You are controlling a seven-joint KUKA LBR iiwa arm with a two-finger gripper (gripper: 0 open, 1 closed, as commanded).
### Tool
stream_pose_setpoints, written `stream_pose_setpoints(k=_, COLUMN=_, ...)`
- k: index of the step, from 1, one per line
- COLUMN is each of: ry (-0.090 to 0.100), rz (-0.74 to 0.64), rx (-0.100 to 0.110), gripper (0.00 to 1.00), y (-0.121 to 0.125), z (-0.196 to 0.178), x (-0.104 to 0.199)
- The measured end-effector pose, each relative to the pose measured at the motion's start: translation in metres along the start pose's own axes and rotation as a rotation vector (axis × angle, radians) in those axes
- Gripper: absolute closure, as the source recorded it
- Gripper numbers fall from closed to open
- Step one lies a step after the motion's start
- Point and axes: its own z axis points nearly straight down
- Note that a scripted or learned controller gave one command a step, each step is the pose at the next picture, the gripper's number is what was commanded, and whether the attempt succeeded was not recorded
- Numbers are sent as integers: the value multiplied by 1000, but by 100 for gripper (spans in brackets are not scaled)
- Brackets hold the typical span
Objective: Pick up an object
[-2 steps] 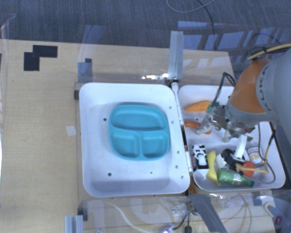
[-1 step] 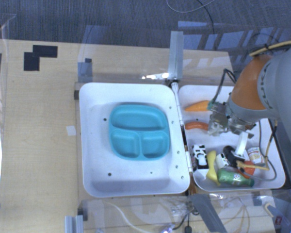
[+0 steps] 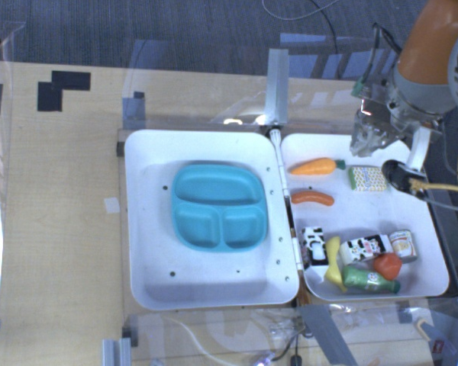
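Observation:
My gripper [image 3: 366,145] hangs over the far edge of the right bin [image 3: 435,227], above and slightly left of a pale green box [image 3: 367,178]. Nothing shows between its fingers. An orange carrot [image 3: 313,167] lies at the bin's far left, with a red sausage [image 3: 313,198] just below it. Along the near side sit a black-and-white carton [image 3: 312,246], a yellow banana [image 3: 333,261], a milk carton [image 3: 364,248], a green bottle [image 3: 369,280], a red tomato [image 3: 387,265] and a small can [image 3: 402,244].
The left bin [image 3: 149,204] holds a blue divided plate [image 3: 218,206]. A metal post [image 3: 277,90] stands behind the divider between the bins. A black hose end [image 3: 401,176] hangs beside the green box.

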Motion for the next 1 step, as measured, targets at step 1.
stream_pose_setpoints(k=1, ry=0, rz=-79, rx=1, gripper=100, y=13, z=-3, x=56)
